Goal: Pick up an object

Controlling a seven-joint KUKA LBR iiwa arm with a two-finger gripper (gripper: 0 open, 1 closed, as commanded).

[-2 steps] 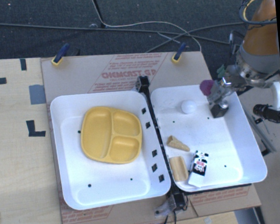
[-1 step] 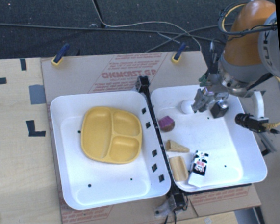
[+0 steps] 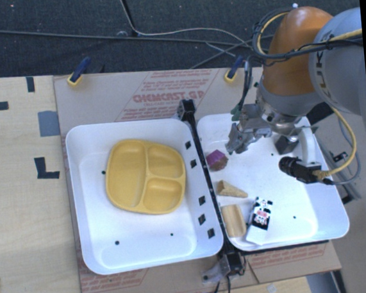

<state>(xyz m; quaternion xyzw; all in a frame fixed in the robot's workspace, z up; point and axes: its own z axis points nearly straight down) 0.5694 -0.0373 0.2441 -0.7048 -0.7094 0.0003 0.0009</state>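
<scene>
The yellow divided plate (image 3: pixel 145 176) lies in the left bin (image 3: pixel 85 203); right of it, in the right bin (image 3: pixel 328 219), sits a purple object (image 3: pixel 217 160). Just right of that object hangs the gripper (image 3: pixel 239 145), whether spread or closed I cannot tell. This looks like the approach; next, descend over the object.

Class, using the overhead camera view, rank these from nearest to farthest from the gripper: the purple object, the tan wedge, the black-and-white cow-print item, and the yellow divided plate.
Measured from the gripper:
1. Purple object, just beside it to the view's left, in the right bin.
2. Tan wedge, lower down in the right bin.
3. Cow-print item, lower again, near the right bin's front.
4. Yellow divided plate, across the divider in the left bin.
</scene>
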